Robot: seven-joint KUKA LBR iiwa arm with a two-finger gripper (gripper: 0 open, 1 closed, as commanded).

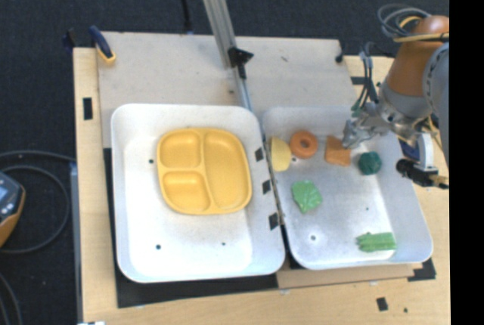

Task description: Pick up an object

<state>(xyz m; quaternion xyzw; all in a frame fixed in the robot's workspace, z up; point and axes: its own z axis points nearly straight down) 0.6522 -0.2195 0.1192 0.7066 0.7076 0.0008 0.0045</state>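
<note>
In the right bin lie several small objects: a pale yellow piece at its left wall, an orange ring, an orange-brown block, a dark green ball, a light green lump and a flat green piece near the front. My gripper hangs low over the bin's back part, just above and right of the orange-brown block, left of the dark green ball. Nothing shows between its fingers.
The left bin holds a yellow divided plate. A metal pole rises from the bench behind the bins. Cables and the arm's orange-banded wrist crowd the right bin's back right corner.
</note>
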